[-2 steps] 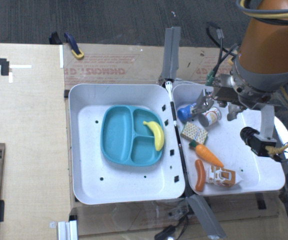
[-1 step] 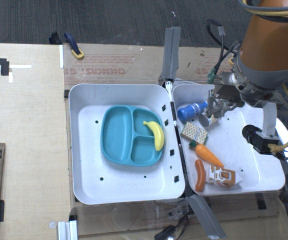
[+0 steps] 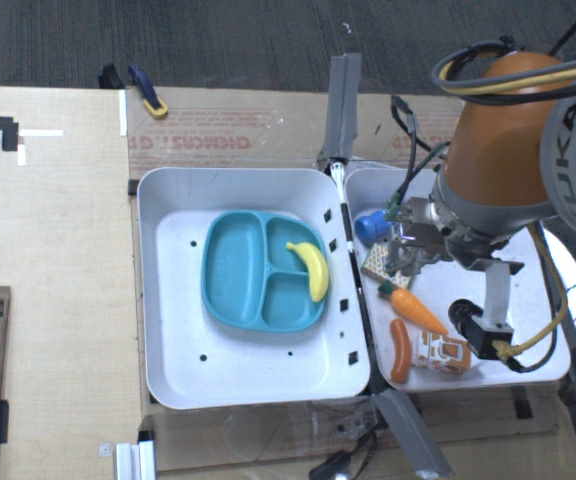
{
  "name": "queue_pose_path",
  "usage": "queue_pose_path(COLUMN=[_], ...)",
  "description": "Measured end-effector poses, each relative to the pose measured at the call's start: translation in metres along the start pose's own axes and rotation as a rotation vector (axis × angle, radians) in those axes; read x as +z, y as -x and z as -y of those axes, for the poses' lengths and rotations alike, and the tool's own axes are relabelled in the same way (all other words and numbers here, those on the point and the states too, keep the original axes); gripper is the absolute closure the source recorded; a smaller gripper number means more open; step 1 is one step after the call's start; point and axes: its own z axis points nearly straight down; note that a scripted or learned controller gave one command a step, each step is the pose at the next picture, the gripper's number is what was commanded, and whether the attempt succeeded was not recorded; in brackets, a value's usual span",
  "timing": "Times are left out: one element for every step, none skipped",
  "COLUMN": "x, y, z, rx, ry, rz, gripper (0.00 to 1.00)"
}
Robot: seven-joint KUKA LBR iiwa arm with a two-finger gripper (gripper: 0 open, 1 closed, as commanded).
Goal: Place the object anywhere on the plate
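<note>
A teal divided plate point(image 3: 248, 271) lies in the left bin point(image 3: 168, 368), with a yellow banana point(image 3: 310, 266) resting on its right side. My gripper point(image 3: 400, 260) hangs low over the right bin point(image 3: 543, 363), just above a patterned card-like item point(image 3: 377, 262) and near the orange carrot point(image 3: 415, 310). A blue object point(image 3: 371, 227) sits to the gripper's upper left. The arm's orange band covers the wrist, and the fingers are hard to make out.
A sausage point(image 3: 399, 351) and a small brown-and-white pack point(image 3: 442, 352) lie at the front of the right bin. A black cable fitting point(image 3: 473, 326) hangs from the arm over them. A grey divider post point(image 3: 343, 108) stands between the bins.
</note>
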Motion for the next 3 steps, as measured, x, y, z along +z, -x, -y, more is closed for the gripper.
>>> queue_pose_path(x=[0.0,-0.012,-0.019], y=[0.0,-0.138,-0.137], z=[0.0,-0.01,-0.011], rx=[0.0,-0.083,-0.085], ry=[0.0,0.001,-0.001], rz=[0.0,0.001,0.005], gripper=[0.0,0.0,1.0])
